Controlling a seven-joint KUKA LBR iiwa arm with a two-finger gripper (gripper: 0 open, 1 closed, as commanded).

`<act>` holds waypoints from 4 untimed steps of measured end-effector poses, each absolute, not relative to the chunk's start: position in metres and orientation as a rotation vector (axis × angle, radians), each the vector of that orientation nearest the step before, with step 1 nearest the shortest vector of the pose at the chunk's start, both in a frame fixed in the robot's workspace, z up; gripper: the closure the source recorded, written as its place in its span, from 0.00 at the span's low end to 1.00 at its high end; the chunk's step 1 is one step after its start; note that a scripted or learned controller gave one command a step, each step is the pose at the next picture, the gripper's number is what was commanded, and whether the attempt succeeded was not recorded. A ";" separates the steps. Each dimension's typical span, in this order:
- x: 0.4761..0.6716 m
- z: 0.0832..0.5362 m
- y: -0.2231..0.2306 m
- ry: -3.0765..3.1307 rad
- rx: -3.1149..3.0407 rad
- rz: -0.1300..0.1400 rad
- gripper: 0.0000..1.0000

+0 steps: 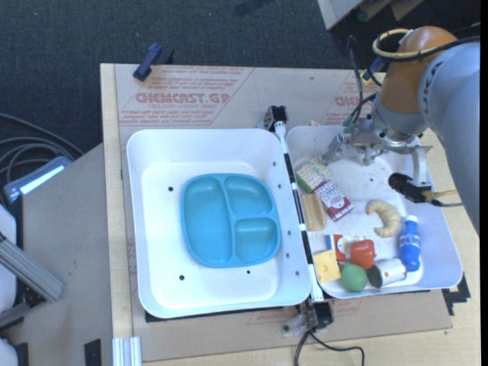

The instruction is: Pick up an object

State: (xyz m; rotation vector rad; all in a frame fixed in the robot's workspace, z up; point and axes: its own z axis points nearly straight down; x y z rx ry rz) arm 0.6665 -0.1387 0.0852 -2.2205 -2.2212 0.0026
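- The arm's gripper [364, 145] hangs over the far end of the right bin [446, 261]. I cannot tell if it holds anything.
- The things to pick all lie in that right bin: a croissant [385, 216], a blue bottle [409, 242], a red box [333, 200], a green ball [353, 278], a yellow block [326, 267] and a white tube [389, 272].
- The left bin [152, 204] holds a blue divided plate [230, 219].
- I think the grab could miss, because the gripper sits over a bare spot away from the toys.
- The ball, the block and the tube touch each other. A grab there could push them apart or catch two.
- The ball is round, so it may roll away.
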 end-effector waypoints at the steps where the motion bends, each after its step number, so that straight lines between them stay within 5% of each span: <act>1: 0.667 0.085 -0.126 -2.221 -2.219 0.002 0.00; 4: 0.666 0.085 -0.099 -2.221 -2.221 0.001 0.00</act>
